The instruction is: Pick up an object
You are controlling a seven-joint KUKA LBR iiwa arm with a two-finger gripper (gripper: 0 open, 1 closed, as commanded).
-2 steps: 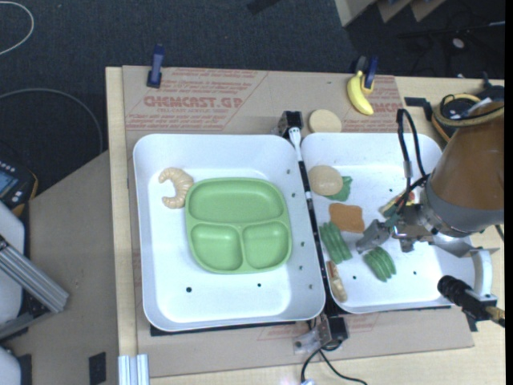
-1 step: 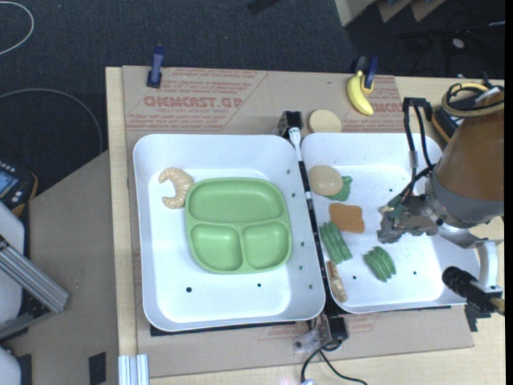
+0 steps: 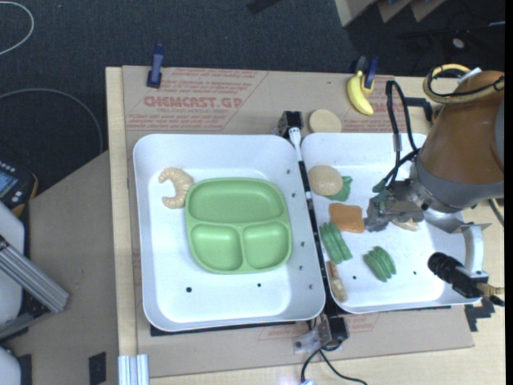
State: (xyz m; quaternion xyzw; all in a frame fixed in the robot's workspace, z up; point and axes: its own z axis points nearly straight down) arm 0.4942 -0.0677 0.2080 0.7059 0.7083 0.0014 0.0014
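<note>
The orange food piece (image 3: 346,217), the nearest candidate for the pick, lies in the middle of the right bin (image 3: 425,291), just left of the gripper (image 3: 385,212), whose fingers hang low over the bin floor; whether they are spread or pressed together cannot be told from this angle, and nothing can be seen between them. The likeliest failure from here, as a judgement, is a miss or a shove: the fingers sit beside the orange piece rather than over it, so a straight close could nudge it left into the green bean pods (image 3: 335,242) touching its near edge, or catch only a corner. A pale round bun (image 3: 325,180) and a leafy green scrap (image 3: 344,188) crowd the far side of the orange piece, so a drift that way risks a double contact. A second green vegetable (image 3: 380,262) lies nearer, apart from the rest, with bare white floor around it, the roomiest approach in the bin. A small tan piece (image 3: 333,279) hugs the left wall, hard to reach without striking the rim. The left bin (image 3: 152,239) holds a green divided plate (image 3: 238,223) and a croissant (image 3: 175,186) with open margins. Beyond the bins on the desk (image 3: 120,135) rest a banana (image 3: 361,95) and a tan disc (image 3: 325,121).
</note>
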